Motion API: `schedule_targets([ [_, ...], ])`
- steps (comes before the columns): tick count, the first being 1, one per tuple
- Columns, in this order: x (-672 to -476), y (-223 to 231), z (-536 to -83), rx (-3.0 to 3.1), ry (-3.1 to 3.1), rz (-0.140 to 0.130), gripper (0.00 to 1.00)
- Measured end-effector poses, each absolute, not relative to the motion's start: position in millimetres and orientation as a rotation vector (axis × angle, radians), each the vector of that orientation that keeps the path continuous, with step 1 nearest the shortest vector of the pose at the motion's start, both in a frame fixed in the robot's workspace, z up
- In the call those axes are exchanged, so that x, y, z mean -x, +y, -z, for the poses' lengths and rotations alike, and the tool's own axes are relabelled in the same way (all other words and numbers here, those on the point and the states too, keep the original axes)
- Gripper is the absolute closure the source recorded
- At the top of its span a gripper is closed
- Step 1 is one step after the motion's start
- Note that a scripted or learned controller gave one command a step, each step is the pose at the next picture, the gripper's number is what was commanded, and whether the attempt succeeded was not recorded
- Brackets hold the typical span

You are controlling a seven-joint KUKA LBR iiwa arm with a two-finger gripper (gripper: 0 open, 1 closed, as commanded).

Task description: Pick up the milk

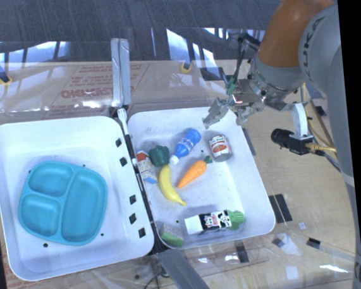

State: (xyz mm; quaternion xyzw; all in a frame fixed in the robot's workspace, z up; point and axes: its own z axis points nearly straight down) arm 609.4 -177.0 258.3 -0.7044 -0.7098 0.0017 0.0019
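**Milk carton lies at the near edge of the right bin, arm above the far edge**

A wooden table (305, 249) carries two shallow white bins side by side. The left bin (13, 252) holds a blue divided plate (62, 201). The right bin (258, 196) holds a scatter of toy food: a blue-and-white bottle (187, 142), a small can (219, 148), a carrot (193, 172), a banana (168, 186), a dark green pepper (159, 155) and a small bottle (144, 165) against the left wall. The milk (208, 222), a white carton with black cow patches, lies on its side near the bin's front wall, touching a green piece (236, 217) at its right end. The gripper (225, 112) hangs over the bin's far right corner, well apart from the milk; whether the jaws are spread or closed cannot be told, and nothing is seen between them.
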Motion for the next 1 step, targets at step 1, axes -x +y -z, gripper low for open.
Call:
schedule_targets([
  [1, -538.9, -195.9, -141.9, 2.152, -2.283, -0.005, 0.00],
])
